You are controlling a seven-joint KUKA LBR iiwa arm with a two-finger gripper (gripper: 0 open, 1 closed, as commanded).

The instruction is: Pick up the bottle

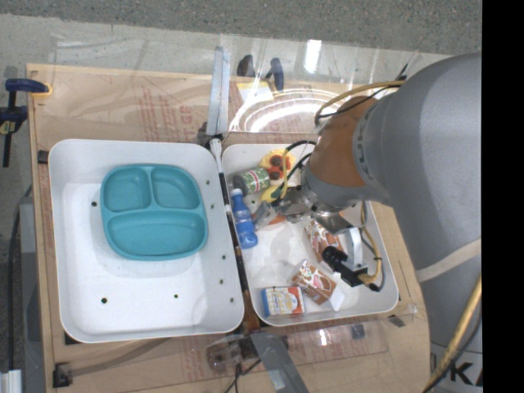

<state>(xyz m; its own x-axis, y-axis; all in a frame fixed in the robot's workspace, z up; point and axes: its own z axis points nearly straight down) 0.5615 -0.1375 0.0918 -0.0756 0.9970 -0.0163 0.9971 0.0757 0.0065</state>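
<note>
While the grey arm [426, 162] with its orange band [337, 155] reached in over the right bin [385, 289], the jaws [288, 207] were seen low among the clutter in that bin's upper middle; whether they were released or clenched could not be told, since the wrist hid them. The blue plastic bottle [242, 218], slim and rounded with a white label, was lying on its side against the left wall of the right bin, just left of the jaws and not seen between them. Near it, a small green can [255, 179] was lying tilted, and a yellow and red object [278, 162] was set at the bin's top. Two small printed cartons, one blue and white [283, 301] and one brown [314, 280], were resting close together at the lower end. A black wrist part [344, 266] with cables hung over the lower right. The left bin [74, 301], smooth, white and shallow with rounded corners, held a teal divided plate [154, 211] of three compartments. Both bins sat on a plywood surface [123, 105].
</note>
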